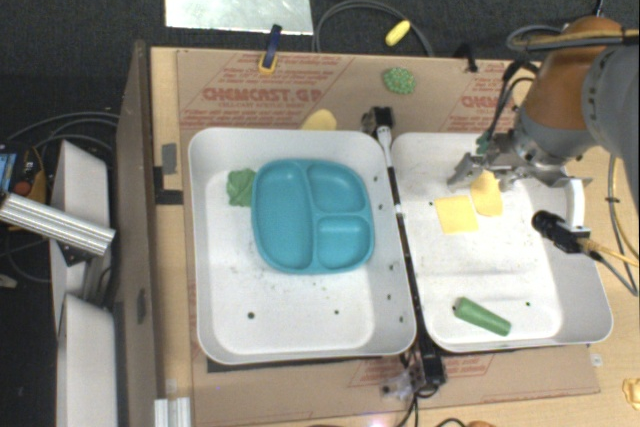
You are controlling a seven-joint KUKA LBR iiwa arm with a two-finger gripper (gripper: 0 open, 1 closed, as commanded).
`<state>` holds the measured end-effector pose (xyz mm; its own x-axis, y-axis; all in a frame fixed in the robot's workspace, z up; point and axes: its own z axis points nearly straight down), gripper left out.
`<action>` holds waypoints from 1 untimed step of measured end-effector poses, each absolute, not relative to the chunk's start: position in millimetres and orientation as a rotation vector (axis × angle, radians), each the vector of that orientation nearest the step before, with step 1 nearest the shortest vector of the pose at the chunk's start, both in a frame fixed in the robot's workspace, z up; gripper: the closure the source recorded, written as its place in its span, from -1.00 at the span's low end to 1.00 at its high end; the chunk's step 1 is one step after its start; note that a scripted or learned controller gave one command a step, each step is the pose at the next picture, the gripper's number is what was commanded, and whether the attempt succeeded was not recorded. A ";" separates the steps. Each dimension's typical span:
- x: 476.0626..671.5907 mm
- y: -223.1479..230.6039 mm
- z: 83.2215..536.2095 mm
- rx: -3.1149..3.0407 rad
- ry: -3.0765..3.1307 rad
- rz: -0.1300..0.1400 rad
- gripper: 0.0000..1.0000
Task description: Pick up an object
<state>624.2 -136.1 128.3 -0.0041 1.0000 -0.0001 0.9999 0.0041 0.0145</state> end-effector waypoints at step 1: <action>614.7 -108.5 81.9 2.217 2.230 -0.001 -1.00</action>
